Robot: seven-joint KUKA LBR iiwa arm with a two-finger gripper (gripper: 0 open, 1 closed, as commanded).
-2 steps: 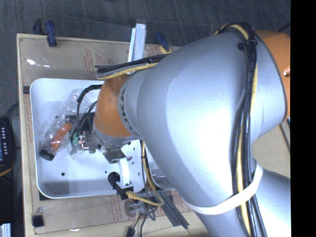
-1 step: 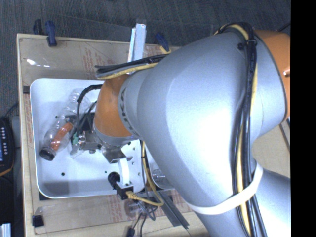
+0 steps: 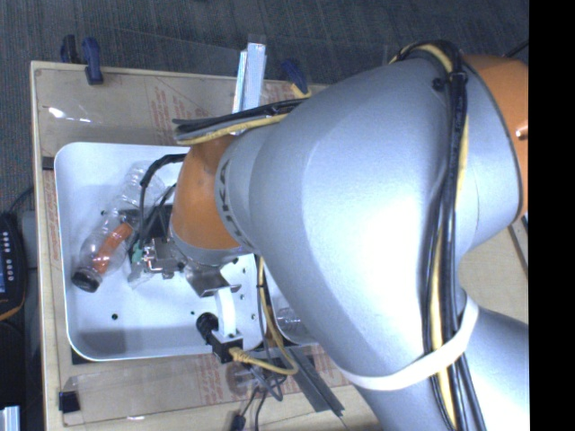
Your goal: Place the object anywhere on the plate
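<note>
The large grey arm with its orange band (image 3: 202,200) reaches over the shallow white plastic bin (image 3: 108,335), covering that bin's right side; the gripper (image 3: 148,254) sits low beside a clear plastic bottle with an orange label and black cap (image 3: 101,251), which lies tilted near the bin's left edge; whether it grasps the bottle cannot be told.

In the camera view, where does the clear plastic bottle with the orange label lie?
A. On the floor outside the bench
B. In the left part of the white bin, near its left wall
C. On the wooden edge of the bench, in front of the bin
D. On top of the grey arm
B: the bottle lies on its side on the floor of the white bin, close to its left wall, left of the arm's orange band.
</note>
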